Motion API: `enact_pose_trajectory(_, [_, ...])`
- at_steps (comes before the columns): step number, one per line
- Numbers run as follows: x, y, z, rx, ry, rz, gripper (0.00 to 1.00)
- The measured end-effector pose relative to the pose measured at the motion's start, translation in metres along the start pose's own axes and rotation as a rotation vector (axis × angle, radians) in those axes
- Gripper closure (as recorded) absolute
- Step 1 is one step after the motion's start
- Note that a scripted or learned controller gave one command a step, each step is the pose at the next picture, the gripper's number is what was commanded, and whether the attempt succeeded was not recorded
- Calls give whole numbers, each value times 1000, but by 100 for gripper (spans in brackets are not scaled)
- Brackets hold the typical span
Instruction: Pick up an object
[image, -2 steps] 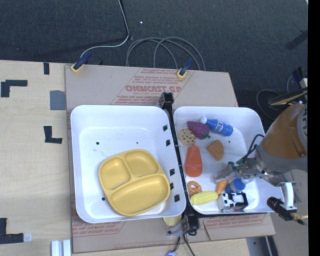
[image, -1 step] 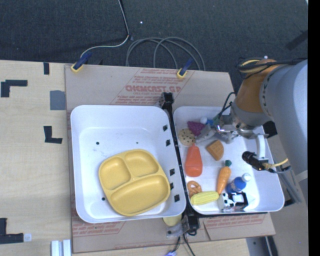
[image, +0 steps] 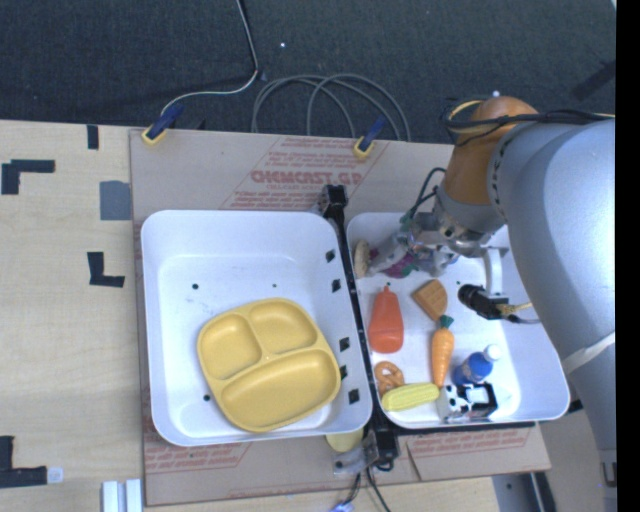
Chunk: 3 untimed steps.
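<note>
gripper (image: 425, 250): upper part of the right white bin (image: 545, 375) — grip state unclear
left bin (image: 165, 250): yellow divided plastic plate (image: 268, 362)

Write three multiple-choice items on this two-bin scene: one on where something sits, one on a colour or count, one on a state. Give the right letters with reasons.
1. Where does the yellow divided plate lie?
A. in the left bin
B. in the right bin
C. on the cardboard outside both bins

2. What colour is the bottle-shaped toy beside the divider?
A. blue
B. orange-red
C. green

3. How does the toy carrot lie?
A. standing upright on its tip
B. hanging from the arm
C. flat on the bin floor, its green top toward the far side

Answers:
1 A: the plate rests on the left bin's floor.
2 B: its body is orange-red against the white bin.
3 C: it lies flat in the right bin, between the toy corn cob and a tan wedge, green end farthest up.
</note>
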<state>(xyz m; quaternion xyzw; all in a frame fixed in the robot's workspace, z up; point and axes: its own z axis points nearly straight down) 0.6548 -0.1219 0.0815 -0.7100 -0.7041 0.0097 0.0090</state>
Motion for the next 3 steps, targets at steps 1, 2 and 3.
enact_pose_trajectory(1, [3,5,1,16,-9,2,0])
enact_pose_trajectory(2, [8,1,0,4,-19,4,0])
enact_pose_trajectory(3, [11,2,-7,4,-13,4,100])
